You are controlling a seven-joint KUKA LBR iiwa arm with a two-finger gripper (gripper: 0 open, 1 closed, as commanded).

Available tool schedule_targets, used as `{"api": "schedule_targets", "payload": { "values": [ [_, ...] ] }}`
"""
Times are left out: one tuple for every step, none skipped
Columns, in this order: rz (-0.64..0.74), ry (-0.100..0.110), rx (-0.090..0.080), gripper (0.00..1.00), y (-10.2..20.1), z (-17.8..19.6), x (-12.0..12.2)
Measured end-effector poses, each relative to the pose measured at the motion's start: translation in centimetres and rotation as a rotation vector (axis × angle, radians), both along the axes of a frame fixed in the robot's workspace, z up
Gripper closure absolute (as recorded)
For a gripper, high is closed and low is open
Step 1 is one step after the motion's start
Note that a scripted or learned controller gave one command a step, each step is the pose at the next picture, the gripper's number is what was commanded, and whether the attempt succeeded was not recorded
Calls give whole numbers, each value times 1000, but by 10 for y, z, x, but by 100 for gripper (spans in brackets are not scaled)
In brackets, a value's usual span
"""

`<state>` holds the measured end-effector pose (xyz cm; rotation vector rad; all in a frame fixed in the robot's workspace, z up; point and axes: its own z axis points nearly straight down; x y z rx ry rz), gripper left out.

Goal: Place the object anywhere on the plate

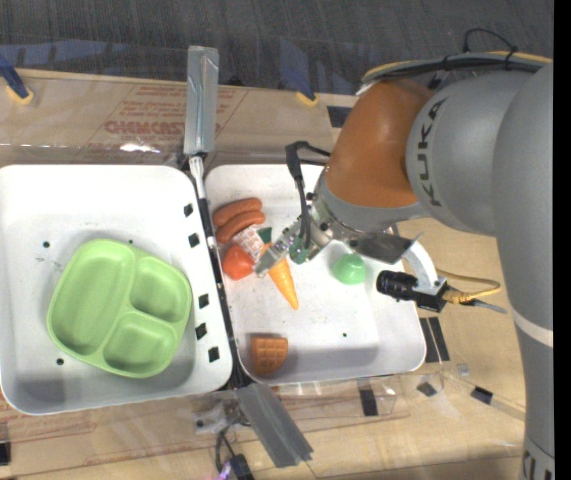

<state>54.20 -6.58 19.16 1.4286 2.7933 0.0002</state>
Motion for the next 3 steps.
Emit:
{"api": "schedule_targets", "payload": {
  "values": [
    [-10, 5, 2, 100, 107, 0, 15],
    [94, 9, 1, 100, 155, -1, -1],
    [93, 9, 1, 0, 155, -1, -1]
  ]
}}
